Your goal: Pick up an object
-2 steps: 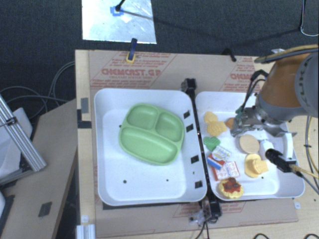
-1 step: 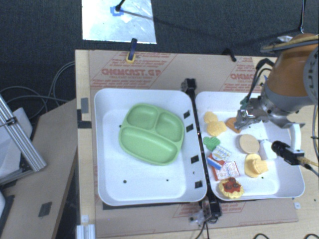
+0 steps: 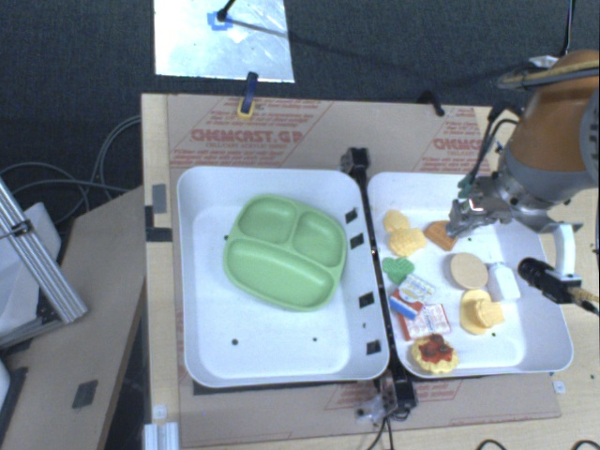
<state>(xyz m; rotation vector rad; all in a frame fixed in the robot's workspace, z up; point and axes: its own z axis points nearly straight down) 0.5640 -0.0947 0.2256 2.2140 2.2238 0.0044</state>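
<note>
The right bin (image 3: 553, 345) holds several toy food pieces. Among them are an orange wedge (image 3: 438, 234), two yellow pieces (image 3: 405, 241) near the divider, a green piece (image 3: 398, 269), a tan round disc (image 3: 468, 271), a yellow chunk (image 3: 480, 312), small printed packets (image 3: 419, 307) and a red-topped tart (image 3: 434, 352). My gripper (image 3: 466, 217) hangs low over the bin's back half, just right of the orange wedge and above the tan disc. I see nothing held in it.
The left bin (image 3: 202, 345) carries a green divided plate (image 3: 284, 250). A black clip-lined divider (image 3: 372, 261) runs between the bins. The grey arm with its orange band (image 3: 558, 120) crosses in from the right. A black part (image 3: 544, 279) sticks out over the right bin's edge.
</note>
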